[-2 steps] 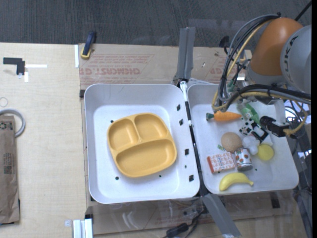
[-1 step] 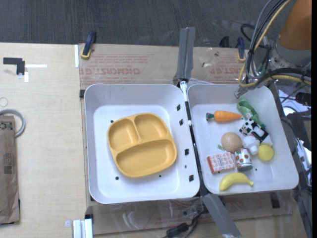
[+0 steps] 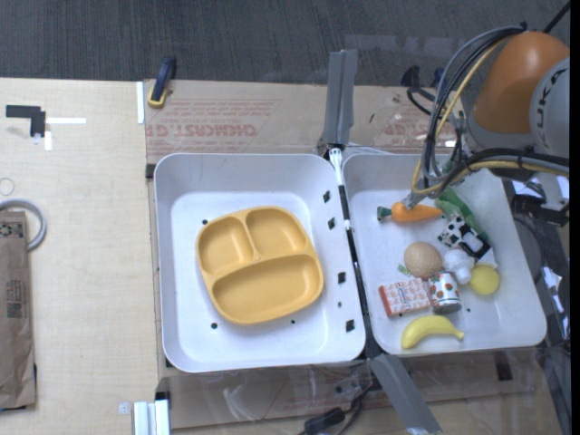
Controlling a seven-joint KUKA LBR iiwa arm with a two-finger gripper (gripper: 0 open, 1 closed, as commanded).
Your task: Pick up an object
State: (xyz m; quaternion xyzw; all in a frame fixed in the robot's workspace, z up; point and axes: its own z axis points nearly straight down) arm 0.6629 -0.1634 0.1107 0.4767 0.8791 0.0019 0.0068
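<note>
While the pincer (image 3: 424,191) hangs at the right bin's (image 3: 526,329) 11 o'clock, grip unreadable, left bin (image 3: 172,270) holds one plate (image 3: 260,265); right: one carrot (image 3: 410,213), one banana (image 3: 430,331).

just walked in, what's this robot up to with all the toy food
A grey arm with an orange band reaches in over the right bin, which holds a toy carrot, an egg-like ball, a small carton, a can, a banana and a lemon. Its lower end is near the carrot; nothing looks lifted. The left bin holds a yellow divided plate.
</note>
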